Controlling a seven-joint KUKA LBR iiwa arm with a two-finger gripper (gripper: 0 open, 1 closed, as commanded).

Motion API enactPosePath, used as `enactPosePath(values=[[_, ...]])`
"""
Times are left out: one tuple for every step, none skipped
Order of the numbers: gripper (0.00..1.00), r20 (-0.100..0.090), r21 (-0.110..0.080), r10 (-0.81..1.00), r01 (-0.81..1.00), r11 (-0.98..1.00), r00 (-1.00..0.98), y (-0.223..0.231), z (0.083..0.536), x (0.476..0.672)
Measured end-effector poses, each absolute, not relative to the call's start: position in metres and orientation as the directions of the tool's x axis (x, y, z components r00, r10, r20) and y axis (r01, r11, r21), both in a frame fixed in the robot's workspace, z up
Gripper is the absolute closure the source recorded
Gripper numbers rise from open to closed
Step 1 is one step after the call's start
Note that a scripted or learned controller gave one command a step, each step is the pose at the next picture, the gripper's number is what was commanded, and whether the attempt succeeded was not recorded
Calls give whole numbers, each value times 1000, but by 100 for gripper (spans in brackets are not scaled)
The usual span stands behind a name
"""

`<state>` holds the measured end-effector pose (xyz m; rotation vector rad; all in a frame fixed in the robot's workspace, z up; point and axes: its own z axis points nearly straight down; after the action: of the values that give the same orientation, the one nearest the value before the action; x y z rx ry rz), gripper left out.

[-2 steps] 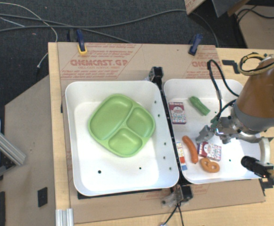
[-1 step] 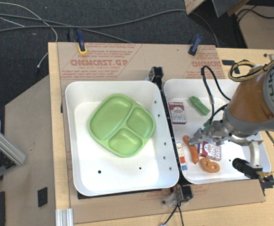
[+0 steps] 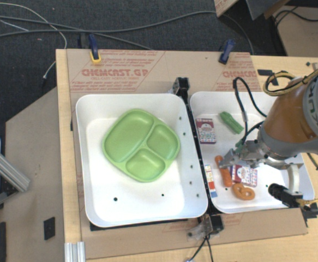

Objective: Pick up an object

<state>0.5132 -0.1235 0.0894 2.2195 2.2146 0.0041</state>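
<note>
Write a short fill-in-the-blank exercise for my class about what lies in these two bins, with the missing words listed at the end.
1. The green divided plate lies in the ____ bin.
2. The gripper hovers over the ____ bin.
3. The plate has ____ compartments.
4. The small box beside the green stick is mostly ____.

Missing words: left; right; three; red

the arm (image 3: pixel 303 111) at the right of the frame is a thick rounded body, grey at its outer segment near the right edge, with part of a dark printed letter showing on that grey shell. below it a broad orange band (image 3: pixel 283 118) wraps the limb, smooth and slightly glossy. under the band sits a grey wrist collar (image 3: pixel 281 144), round and matt. black cables (image 3: pixel 245 100) loop from the upper part of the arm down along its left side, and a bundle of yellow and black wire (image 3: pixel 277 81) coils near its top. the gripper (image 3: pixel 245 156) beneath is grey metal with small angular parts
</note>
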Motion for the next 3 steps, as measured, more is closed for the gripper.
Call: enactPosePath(values=[[100, -2, 7, 1000, 1000, -3, 3, -123, 99, 513], [100, 0, 3, 1000, 1000, 1, -1, -121, 142, 518], [100, 0, 2, 1000, 1000, 1, -1, -123, 188, 510]])
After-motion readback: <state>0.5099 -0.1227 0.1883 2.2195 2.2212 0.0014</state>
